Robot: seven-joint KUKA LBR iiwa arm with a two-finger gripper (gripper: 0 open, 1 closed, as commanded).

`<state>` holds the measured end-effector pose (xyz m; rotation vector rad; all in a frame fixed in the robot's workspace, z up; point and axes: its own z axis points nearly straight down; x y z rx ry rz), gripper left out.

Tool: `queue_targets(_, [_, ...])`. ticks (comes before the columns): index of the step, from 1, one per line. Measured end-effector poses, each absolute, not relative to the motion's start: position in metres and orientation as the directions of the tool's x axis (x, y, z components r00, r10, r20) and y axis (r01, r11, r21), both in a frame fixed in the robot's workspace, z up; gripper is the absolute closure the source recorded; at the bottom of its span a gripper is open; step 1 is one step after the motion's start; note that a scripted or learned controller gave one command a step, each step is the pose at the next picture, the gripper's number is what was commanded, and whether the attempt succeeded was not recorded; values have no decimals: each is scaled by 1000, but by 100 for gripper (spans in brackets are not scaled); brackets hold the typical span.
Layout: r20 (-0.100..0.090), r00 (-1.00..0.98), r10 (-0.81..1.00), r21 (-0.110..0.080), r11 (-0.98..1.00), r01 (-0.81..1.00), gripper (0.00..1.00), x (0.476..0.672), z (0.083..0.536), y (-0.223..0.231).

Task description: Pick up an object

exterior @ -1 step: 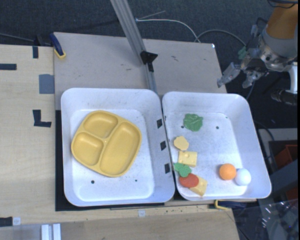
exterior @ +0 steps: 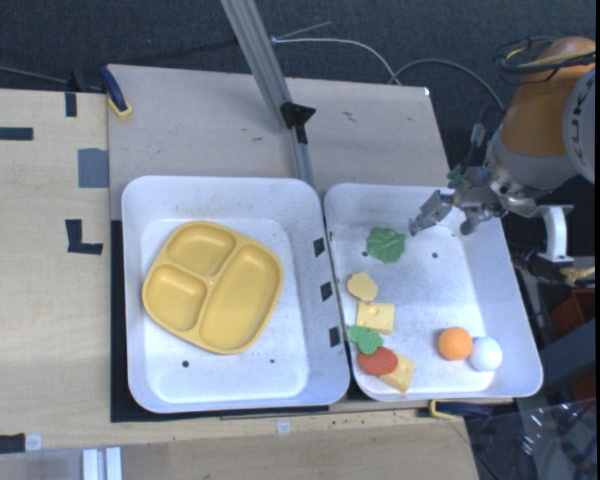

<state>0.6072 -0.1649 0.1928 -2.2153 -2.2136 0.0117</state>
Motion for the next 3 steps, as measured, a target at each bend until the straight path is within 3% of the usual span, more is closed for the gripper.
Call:
queue_targets(1, [4, 1, 1000, -15, -1, 1000, 0, 507, 111, -137])
queue_targets(2, [0, -1, 1000, 3, 1, 1000, 0, 485, 186, -129])
queue_targets(3, [0, 0, 1000, 1, 0, 1000, 0, 485, 205, -137])
